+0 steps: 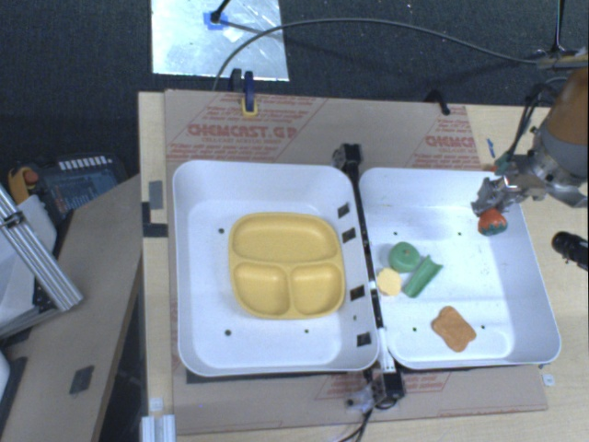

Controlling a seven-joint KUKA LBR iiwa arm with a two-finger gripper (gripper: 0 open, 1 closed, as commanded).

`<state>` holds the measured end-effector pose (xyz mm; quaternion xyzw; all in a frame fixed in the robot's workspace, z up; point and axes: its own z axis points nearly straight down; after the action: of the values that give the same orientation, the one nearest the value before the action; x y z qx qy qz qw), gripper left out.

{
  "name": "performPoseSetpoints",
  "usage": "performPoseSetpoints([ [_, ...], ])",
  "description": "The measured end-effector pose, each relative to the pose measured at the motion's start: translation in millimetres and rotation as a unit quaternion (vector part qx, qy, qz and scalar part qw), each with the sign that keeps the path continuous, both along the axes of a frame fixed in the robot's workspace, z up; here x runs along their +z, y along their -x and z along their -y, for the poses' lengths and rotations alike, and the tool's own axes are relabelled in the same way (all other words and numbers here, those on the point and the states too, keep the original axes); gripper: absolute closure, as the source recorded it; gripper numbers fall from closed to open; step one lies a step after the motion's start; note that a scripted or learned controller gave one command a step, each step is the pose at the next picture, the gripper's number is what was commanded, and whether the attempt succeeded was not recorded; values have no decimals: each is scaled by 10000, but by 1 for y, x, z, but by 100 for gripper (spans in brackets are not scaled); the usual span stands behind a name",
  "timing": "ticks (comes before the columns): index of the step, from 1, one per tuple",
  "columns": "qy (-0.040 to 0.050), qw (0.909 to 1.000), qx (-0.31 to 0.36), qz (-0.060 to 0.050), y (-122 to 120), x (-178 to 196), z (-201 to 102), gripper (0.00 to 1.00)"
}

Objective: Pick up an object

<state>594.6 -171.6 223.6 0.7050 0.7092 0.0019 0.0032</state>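
**Pincer pinching a small red object above the right bin**

Pincer [493, 208] pressed onto a small red-orange object [491, 223], with a bit of green on it, gripped between the fingertips and hanging just below them. Poised over the far right part of the right bin [529, 274], close to its right wall. Grey arm [563, 155] reaching in from the right, above and behind the pincer.

Down and to the left of the pincer, well apart from it: a round green piece [402, 255], a long green piece [421, 276] touching it, and a pale yellow round piece [389, 283] just beside both. Further below the pincer, near the front of the same bin, a flat tan piece [454, 328]. Nothing crowding the held object.

Far to the left of the pincer, in the left bin [198, 247], a yellow divided tray [285, 263] with three compartments. Both bins resting on cardboard [304, 122] on the table [152, 136].
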Motion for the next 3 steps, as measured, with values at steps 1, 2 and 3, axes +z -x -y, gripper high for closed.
performPoseSetpoints([
  [1,-3,10000,-1,-24,-1,-9,0,100],
  [2,-18,10000,10,-37,20,-15,-49,100],
  [3,-17,10000,13,-32,34,-2,-96,100],
])
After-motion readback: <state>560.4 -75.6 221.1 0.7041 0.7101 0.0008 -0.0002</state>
